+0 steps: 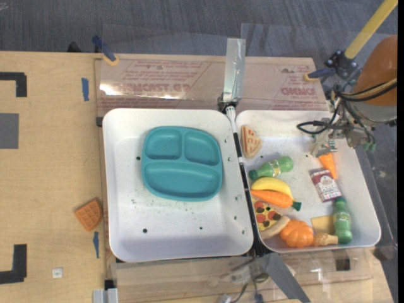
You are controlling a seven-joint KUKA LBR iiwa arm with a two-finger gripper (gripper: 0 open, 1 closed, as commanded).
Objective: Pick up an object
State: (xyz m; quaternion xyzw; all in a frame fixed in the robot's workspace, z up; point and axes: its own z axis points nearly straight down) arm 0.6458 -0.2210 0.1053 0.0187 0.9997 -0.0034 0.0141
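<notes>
Small orange carrot [327, 164] in the right bin [371, 214] near its upper right, gripper [326, 148] just above it, touching or nearly, jaws' state unclear, banana [271, 185], pizza slice [267, 216], green bottle [342, 221] lower down, teal plate [183, 163] in left bin [120, 188].

Arm [377, 74] enters from the upper right, orange band uppermost, wrist and cables angled down-left, ending in the gripper [327, 148] held low at the view's right side.
</notes>
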